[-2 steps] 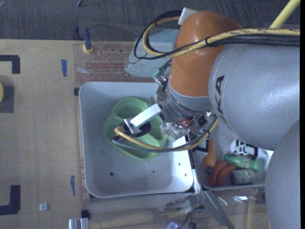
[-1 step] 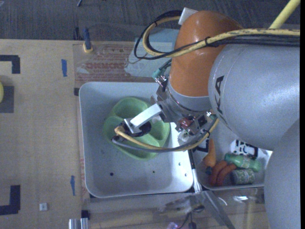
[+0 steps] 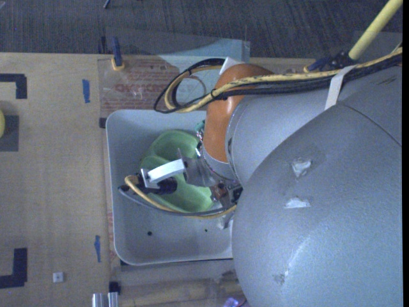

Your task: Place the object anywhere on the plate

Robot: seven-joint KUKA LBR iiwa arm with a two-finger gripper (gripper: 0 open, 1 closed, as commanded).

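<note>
Plate (image 3: 167, 147): pale green, it lay in the white bin (image 3: 131, 238), up towards the bin's far right part, with its right side covered by the arm.
Object: from where I stood I couldn't tell where it was.
Tool (image 3: 192, 165): it hung right over the middle of the plate, reaching in from the right; I couldn't tell how far open it was, or whether it had hold of anything.
Arm (image 3: 313, 197): a big grey bulk that took up the whole right side, with an orange band (image 3: 218, 123) just above the wrist and yellow and black cables looping over the bin's far edge.
Bin: shallow, its near floor bare apart from two small dark dots.
Tabletop (image 3: 51, 190): pale wood, with bits of blue tape (image 3: 86, 90) and black corner marks (image 3: 15, 86) to the left of the bin.
Floor (image 3: 64, 11): dark carpet beyond the far edge.
</note>
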